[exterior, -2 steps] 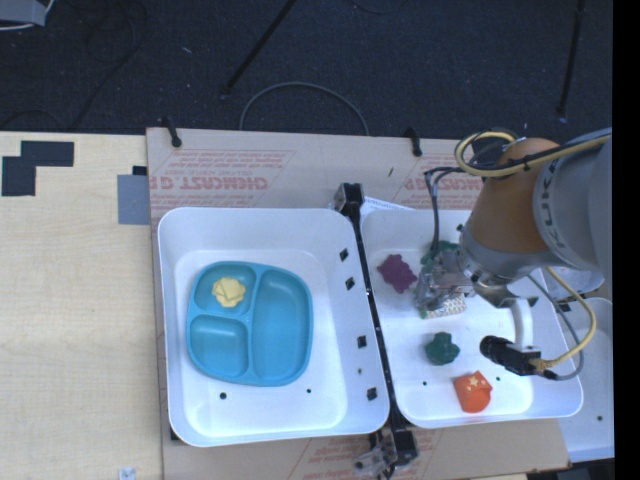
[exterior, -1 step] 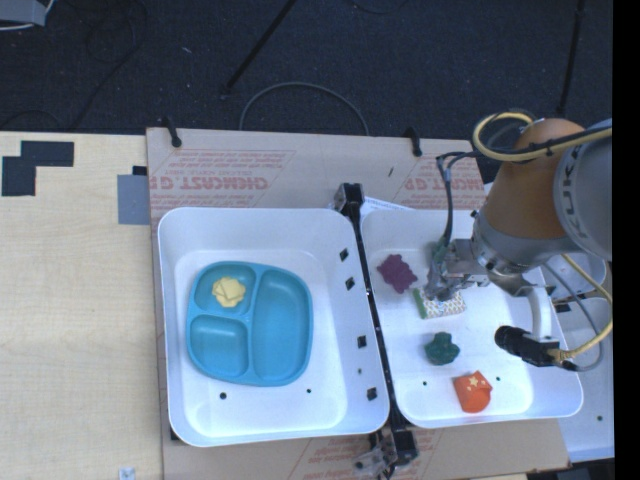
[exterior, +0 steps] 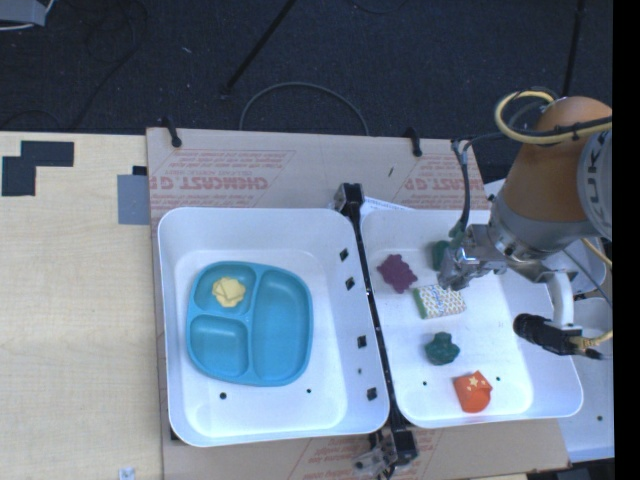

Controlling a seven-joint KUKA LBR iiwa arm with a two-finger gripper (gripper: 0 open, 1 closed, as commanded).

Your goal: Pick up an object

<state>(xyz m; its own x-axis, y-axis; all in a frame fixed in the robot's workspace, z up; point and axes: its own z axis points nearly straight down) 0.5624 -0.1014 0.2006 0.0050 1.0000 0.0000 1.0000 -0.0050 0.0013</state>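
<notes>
In the right bin [exterior: 545, 393] lie a purple toy [exterior: 397, 272], a small white block with a green dot pattern [exterior: 440, 301], a dark teal toy [exterior: 441, 348] and an orange-red toy [exterior: 473, 390]. A green object [exterior: 440, 254] sits near the bin's far side, partly hidden by the arm. My gripper [exterior: 455, 271] hangs just above the patterned block's far edge, right beside the green object. Nothing is visibly held in it.
The left bin [exterior: 330, 258] holds a blue divided plate [exterior: 270, 328] with a yellow piece [exterior: 229, 291] in its far-left compartment. A black divider [exterior: 365, 308] runs between the two bins. The grey arm with its orange band [exterior: 560, 168] reaches in over the right bin's far-right corner.
</notes>
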